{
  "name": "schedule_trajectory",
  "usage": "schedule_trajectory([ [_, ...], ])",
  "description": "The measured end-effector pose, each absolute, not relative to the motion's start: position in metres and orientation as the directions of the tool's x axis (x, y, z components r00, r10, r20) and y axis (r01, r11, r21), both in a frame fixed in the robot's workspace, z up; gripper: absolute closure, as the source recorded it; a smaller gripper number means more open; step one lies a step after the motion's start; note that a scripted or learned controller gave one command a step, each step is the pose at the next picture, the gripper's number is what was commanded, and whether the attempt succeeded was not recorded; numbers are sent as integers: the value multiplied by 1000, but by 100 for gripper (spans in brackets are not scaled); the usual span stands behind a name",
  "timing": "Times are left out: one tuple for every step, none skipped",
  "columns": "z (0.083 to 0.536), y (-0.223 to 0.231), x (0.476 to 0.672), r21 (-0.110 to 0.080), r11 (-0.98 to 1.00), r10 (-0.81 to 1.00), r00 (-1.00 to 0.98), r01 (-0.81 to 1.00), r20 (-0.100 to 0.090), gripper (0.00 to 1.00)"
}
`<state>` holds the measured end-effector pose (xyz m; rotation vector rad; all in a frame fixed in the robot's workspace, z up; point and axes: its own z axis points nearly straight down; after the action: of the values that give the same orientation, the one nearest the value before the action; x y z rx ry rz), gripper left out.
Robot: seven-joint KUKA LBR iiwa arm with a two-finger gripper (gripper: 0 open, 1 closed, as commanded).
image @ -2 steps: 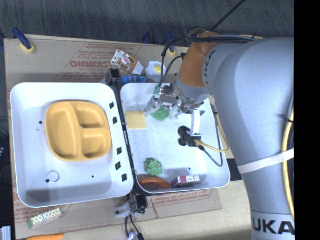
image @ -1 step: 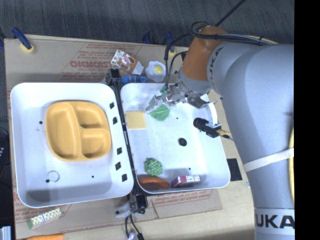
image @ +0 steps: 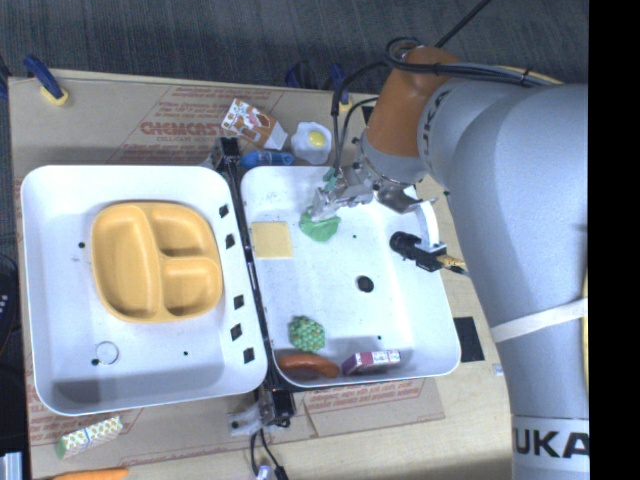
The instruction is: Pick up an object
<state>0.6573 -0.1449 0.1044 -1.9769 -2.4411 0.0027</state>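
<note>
Over the right bin (image: 440, 338), the gripper (image: 330, 196) hangs just above a green leafy toy (image: 320, 228) near the back wall. Whether its fingers are spread or pinching, I cannot tell. Nothing looks lifted yet; grasping and raising remain.

A robot lab: a big grey robot arm (image: 500, 168) reaches over two white bins (image: 60, 268) of toy food on a cardboard-covered bench (image: 150, 118).
</note>
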Motion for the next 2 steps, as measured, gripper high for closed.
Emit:
schedule_trajectory([
  [104, -145, 657, -2, 208, 978, -208, 978, -1, 0],
  [92, -124, 650, -3, 499, 866, -499, 866, 2, 0],
])
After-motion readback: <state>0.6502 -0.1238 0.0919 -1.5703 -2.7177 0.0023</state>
